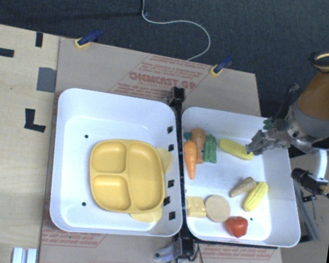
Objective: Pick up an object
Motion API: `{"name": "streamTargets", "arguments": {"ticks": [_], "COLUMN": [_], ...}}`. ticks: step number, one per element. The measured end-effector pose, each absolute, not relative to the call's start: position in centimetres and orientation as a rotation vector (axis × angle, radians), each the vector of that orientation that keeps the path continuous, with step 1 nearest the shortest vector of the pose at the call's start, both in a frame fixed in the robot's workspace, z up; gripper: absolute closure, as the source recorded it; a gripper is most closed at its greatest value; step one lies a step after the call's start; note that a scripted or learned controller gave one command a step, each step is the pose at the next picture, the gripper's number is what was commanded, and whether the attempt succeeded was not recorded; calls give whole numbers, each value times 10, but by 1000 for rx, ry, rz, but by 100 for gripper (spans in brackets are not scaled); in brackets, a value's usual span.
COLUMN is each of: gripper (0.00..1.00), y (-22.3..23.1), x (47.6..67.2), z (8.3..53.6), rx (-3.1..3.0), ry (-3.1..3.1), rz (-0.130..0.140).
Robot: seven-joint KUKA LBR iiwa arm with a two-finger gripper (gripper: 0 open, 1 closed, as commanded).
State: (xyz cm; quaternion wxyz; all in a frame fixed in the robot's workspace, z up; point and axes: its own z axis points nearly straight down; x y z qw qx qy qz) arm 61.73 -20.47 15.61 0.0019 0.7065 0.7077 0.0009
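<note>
We see the gripper [254, 146] low over the top right part of the right bin [286, 195], with its dark tip right at the right end of a yellow banana [234, 149]. The tip looks like it touches the banana, but it is too small and dark for us to tell how the jaws stand, or if they have hold of anything. The arm [322, 102] comes in from the right, with its orange band up high and its grey wrist bent down and to the left toward the bin. The banana lies flat near the back wall of the right bin. Just to its left is a green toy vegetable [211, 149], and beside that two orange carrots [192, 153] lie close to the left wall of that bin. Lower down on the right we see a tan lumpy toy food [242, 186] and a yellow corn cob [255, 196] side by side, almost touching. Near the front wall there is a pale yellow block [195, 206], a round tan cookie [217, 208] next to it, and a red tomato [236, 226] a bit to the right. The left bin [67, 144] holds a yellow tray with three parts [126, 174], which rests on a pale yellow flat piece [147, 215] that sticks out under it. Both bins sit on a brown cardboard sheet [101, 63], and a white cable [174, 22] curls on the dark floor behind it.
</note>
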Motion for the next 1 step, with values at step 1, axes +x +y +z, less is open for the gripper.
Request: {"name": "streamTargets", "arguments": {"ticks": [1], "gripper": [100], "y": [-198], "x": [619], "z": [218], "rx": [2215], "ry": [2220], "rz": [4]}}
